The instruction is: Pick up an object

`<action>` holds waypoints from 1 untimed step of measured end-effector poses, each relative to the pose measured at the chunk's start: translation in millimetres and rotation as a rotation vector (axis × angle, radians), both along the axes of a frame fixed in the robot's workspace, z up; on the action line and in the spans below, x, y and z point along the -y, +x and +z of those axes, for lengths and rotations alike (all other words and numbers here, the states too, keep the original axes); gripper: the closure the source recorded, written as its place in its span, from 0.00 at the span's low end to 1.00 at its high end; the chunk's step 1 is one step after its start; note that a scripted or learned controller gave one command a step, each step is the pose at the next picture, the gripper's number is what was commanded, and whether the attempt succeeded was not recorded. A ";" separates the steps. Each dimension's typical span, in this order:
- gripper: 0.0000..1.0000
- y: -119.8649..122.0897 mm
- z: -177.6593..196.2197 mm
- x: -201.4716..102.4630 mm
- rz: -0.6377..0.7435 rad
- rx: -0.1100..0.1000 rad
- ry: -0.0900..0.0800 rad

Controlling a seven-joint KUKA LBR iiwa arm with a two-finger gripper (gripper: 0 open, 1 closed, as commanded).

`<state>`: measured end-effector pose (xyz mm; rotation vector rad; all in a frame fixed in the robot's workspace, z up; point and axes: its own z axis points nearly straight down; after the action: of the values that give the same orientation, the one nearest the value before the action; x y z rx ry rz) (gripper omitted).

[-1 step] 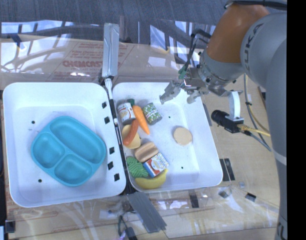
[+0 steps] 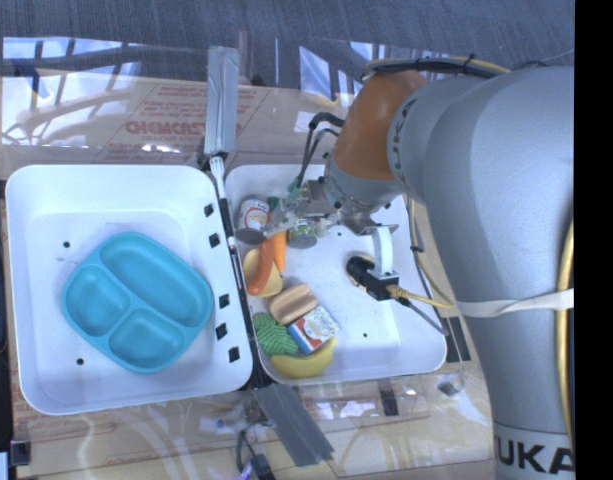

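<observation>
My gripper (image 2: pixel 294 220) is low in the right bin (image 2: pixel 416 333), near its far left part. It hangs just above the top end of an orange carrot (image 2: pixel 274 260) and beside a small round can (image 2: pixel 254 211). I cannot see anything held. The carrot leans on a pale yellow piece (image 2: pixel 256 273). Nearer the front lie a bread roll (image 2: pixel 293 302), a small printed box (image 2: pixel 315 325), a green knitted-looking item (image 2: pixel 274 336) and a banana (image 2: pixel 304 361).
The left bin (image 2: pixel 36 208) holds a blue divided plate (image 2: pixel 136 300). The grey arm with its orange band (image 2: pixel 371 133) covers the right bin's far right side. A bare stretch of bin floor (image 2: pixel 371 323) lies at the front right.
</observation>
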<state>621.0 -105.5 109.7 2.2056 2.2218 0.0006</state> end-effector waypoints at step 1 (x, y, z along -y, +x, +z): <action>0.00 -0.6 -6.2 1.9 0.052 0.009 -0.008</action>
<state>620.3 -107.4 103.5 2.1389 2.2688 0.0020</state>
